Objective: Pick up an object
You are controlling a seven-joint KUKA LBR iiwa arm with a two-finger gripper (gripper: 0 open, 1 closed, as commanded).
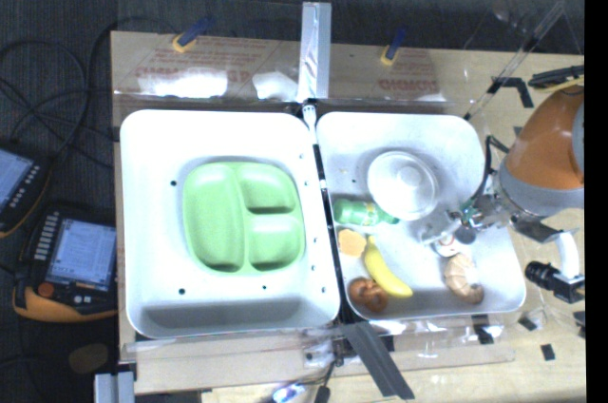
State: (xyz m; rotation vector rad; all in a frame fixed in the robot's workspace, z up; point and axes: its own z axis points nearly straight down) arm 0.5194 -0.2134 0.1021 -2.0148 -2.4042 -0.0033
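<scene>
Two dark handheld screen units (71,259) lay off the bench's left edge among loose black cables. The left bin (157,154), a shallow white plastic tub with rounded corners, held a pale green divided tray (244,215) with one long compartment on its left and two smaller ones on its right, its surface smooth and faintly glossy. Behind both bins a clear plastic sheet lay over the tan board, pinned by two clips with yellow and blue parts (191,34), and an upright metal strip (314,59) rose at the seam between the bins. The right bin (475,144), of the same white plastic, carried the clutter. A round white bowl (404,182) sat upside down near its centre, ringed base upward. Just left of the bowl and below it lay a green bottle (364,215) on its side, and below that a small orange disc (352,243). A curved yellow banana (384,270) ran diagonally toward the front wall, touching a rounded reddish-brown fruit shape (367,295) at its lower left. Further right a lumpy tan object (462,278) rested near the front right corner. The metallic gripper (452,238) hung low in the bin between the bowl and the tan object, nothing visibly between its fingers; whether they were spread or closed could not be made out. The arm's orange band (551,140) bulged at the right.
</scene>
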